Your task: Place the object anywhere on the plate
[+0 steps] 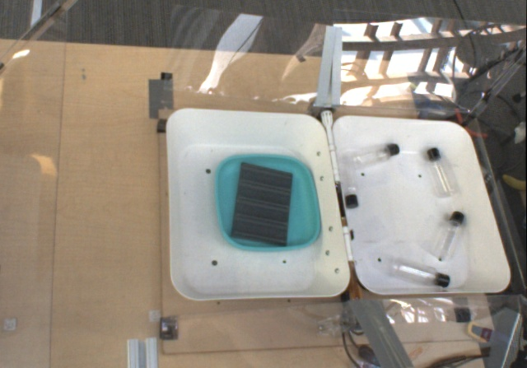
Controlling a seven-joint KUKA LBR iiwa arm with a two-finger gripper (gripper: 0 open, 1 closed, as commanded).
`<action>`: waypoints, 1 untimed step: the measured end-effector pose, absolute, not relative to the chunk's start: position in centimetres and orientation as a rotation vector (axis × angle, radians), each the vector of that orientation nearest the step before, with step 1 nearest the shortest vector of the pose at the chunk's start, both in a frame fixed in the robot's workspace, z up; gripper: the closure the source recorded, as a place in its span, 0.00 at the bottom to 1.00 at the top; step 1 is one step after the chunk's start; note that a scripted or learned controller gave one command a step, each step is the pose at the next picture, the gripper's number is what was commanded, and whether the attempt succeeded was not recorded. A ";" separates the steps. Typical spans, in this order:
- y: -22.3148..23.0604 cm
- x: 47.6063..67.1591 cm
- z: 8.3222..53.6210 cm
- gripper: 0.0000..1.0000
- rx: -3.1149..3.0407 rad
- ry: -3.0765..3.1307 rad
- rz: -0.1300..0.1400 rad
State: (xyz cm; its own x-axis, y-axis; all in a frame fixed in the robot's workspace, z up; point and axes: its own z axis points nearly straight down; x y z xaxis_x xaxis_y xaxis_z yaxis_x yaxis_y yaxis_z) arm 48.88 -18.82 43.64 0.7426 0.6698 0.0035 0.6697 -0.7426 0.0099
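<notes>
Pincer opening and load: I cannot tell from my feed. I see the dark grey ribbed rectangular block (262, 205) lying flat on the teal rounded-square plate (306, 211), which sits in the left shallow white bin (189, 267) (clear black-capped vials (445, 239) lie scattered in the right white bin (486, 272)).

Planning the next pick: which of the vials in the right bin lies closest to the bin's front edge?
The vial at the bottom of the right bin, cap pointing right. The other three lie higher up.

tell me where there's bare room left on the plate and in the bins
On the teal plate, the dark block covers the middle; narrow strips remain left and right. The left bin has bare floor around the plate. The right bin is bare mid-floor, with vials crowding its edges.
</notes>
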 end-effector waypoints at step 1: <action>-18.8 48.9 43.6 0.00 2.925 1.124 0.011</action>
